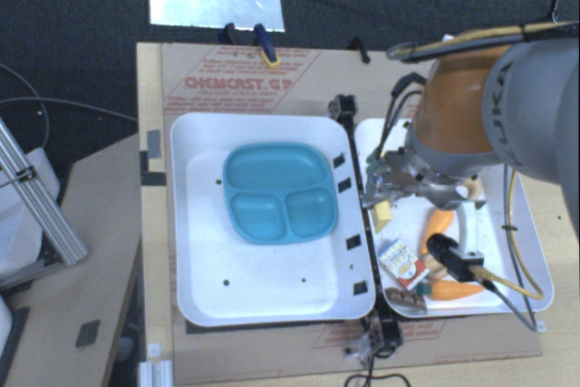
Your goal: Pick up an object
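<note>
Hovering low over the right-hand shallow white bin (pixel 535 272), the two-finger gripper (pixel 382 186) — whether open or shut I cannot tell — sits just above a small pale-yellow block (pixel 382 214), which lies at that bin's left wall — directly beneath, within easiest reach.

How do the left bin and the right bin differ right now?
The left bin holds one blue divided plate; the right bin holds several small items, some orange. The left bin lies in open view; the arm hangs over much of the right bin. Both are shallow, white, and sit side by side.
</note>
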`<state>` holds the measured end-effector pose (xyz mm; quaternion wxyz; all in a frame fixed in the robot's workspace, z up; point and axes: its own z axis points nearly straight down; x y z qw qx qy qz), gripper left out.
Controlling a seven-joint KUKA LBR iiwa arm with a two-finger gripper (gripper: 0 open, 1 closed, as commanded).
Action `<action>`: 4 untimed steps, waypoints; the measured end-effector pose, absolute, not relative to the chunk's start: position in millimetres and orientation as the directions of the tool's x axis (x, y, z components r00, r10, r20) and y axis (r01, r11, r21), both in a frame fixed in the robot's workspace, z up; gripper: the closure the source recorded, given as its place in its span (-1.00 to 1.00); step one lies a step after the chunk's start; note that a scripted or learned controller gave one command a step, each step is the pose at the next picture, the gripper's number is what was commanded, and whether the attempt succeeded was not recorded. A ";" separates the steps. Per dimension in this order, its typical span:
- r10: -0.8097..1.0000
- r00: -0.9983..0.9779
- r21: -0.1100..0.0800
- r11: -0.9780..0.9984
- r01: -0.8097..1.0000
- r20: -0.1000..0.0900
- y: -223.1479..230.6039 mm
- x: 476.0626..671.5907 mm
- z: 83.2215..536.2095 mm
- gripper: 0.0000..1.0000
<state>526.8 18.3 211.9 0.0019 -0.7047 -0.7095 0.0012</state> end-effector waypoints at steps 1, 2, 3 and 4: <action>1.000 -0.007 0.002 0.007 1.000 0.000 28.9 540.9 268.8 1.00; 1.000 -0.007 -0.002 0.007 1.000 -0.001 42.1 534.4 280.7 1.00; 1.000 -0.008 -0.004 0.008 1.000 -0.002 51.0 553.5 253.9 1.00; 1.000 0.000 -0.007 0.000 1.000 -0.002 34.1 509.2 244.7 1.00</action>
